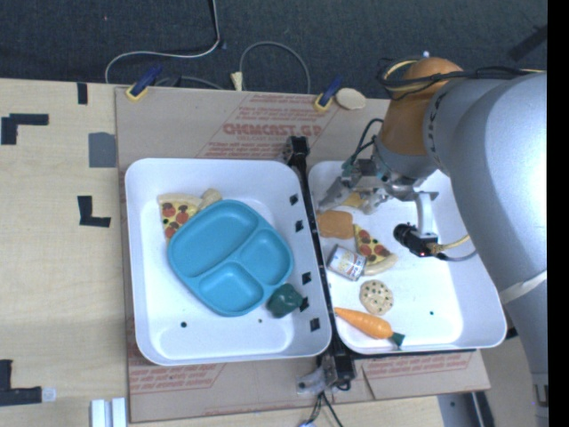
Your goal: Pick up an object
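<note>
Camera view, contents listed from the lower edge of the frame upward.

Right white bin [444, 327], lower part: an orange toy carrot with a green stub [366, 325] lies along the bottom wall. Just above it sits a round tan cookie with dark chips [377, 297]. Above and left of the cookie rests a small silver can on its side [345, 262], touching or nearly touching a toy pizza slice with red dots [373, 249] to its right. Above the can lies a flat brown bread-like piece [336, 224], close to the bin's left wall.

Left white bin [147, 265]: a dark green lumpy toy [285, 302] sits at the lower right, against the edge of a light blue sectioned plastic plate [231, 256] that takes up the bin's centre. A second pizza slice with red dots [178, 212] pokes out from under the plate's upper left rim, and a pale yellow piece [210, 198] lies beside it.

Upper part of the right bin: the two-finger gripper [360, 189] hangs low over the bin, just above the bread-like piece and pizza slice. Whether its fingers are spread or closed cannot be told; nothing is visibly held. Grey arm with orange band [413, 118] enters from the right of the frame.
</note>
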